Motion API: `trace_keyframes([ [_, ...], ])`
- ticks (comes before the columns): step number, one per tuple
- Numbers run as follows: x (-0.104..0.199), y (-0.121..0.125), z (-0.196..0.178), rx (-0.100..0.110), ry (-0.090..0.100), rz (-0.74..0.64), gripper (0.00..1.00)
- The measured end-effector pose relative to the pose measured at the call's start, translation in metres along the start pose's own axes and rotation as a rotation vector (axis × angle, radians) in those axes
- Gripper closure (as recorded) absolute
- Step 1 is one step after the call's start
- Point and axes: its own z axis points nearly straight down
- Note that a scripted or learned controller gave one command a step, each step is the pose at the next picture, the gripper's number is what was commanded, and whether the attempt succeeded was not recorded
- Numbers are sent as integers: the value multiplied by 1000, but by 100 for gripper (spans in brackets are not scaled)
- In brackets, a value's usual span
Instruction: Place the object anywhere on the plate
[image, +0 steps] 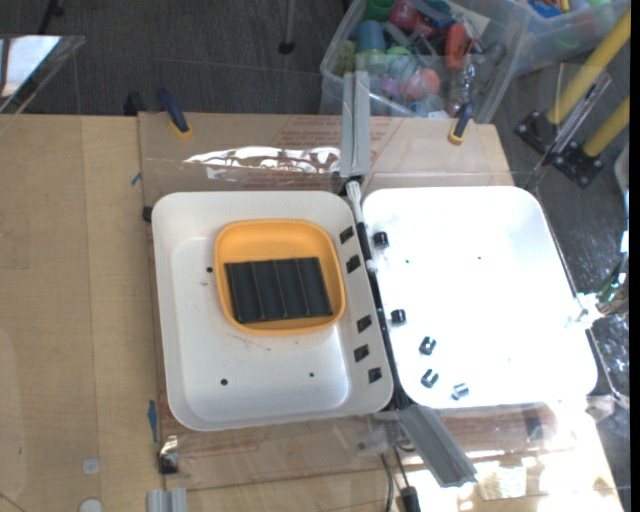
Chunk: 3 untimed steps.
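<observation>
Already Seated: Object on Plate

Pincer state cannot be told. Black ridged object (277, 290) lies flat within the orange plate (280, 233), left bin (260, 385). Judged risk: a renewed grasp could drag it over the plate's shallow rim.

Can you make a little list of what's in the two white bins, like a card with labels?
left bin: holds an orange plate
on the plate: a black ridged block, lying flat
right bin: a few small dark bits near its left and front side
task state: block already rests on the plate
</observation>
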Motion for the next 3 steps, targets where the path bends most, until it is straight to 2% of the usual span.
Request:
trace_keyframes([
  [1,0,0,0,0,0,0,0],
  [2,-4,33,4,-2,-1,-330,0],
  [3,-12,101,-56,-3,-2,-428,0],
])
